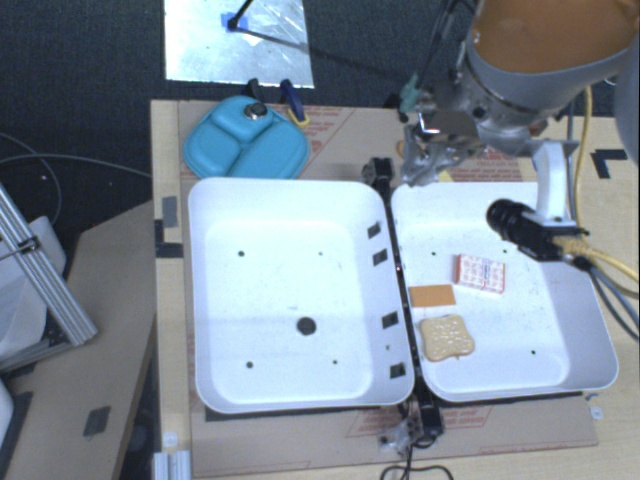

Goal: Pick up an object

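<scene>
I have the arm (545, 28) high over the far edge of the right bin (590, 363), and the jaws (425, 153) hang near that bin's far left corner, close to the divider between the two bins. I cannot tell from this angle whether they stand wide or narrow; nothing shows between them. Three candidates lie in the right bin: a patterned pack (481, 273), an orange card (433, 295) just beside it, and a tan cracker (446, 337) almost touching the card. All three sit well nearer the camera than the jaws, toward the bin's near half. The left bin (215, 368) holds a small dark disc (306, 326). I judge the pack the best target, since it looks thicker than the flat card. To do this well I would centre over it, line up across its short side, and descend straight, keeping clear of the card.
</scene>
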Available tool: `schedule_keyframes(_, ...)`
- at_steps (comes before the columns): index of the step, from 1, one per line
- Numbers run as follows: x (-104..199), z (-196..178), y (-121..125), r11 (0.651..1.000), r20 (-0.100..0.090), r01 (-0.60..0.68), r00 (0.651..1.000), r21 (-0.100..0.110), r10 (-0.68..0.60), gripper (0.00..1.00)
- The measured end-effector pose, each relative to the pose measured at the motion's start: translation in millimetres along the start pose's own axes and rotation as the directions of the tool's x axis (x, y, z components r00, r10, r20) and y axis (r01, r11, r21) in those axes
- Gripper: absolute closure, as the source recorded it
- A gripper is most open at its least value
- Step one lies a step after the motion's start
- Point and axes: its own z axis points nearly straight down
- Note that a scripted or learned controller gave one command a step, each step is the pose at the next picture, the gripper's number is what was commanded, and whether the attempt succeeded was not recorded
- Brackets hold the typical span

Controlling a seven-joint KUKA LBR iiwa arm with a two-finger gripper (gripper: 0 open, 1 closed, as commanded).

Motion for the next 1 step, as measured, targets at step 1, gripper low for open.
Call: schedule_keyframes(1, 4.1, 19.6, -43.0, 1.000, 0.003, 0.003, 1.000, 0.020, -0.003, 1.00)
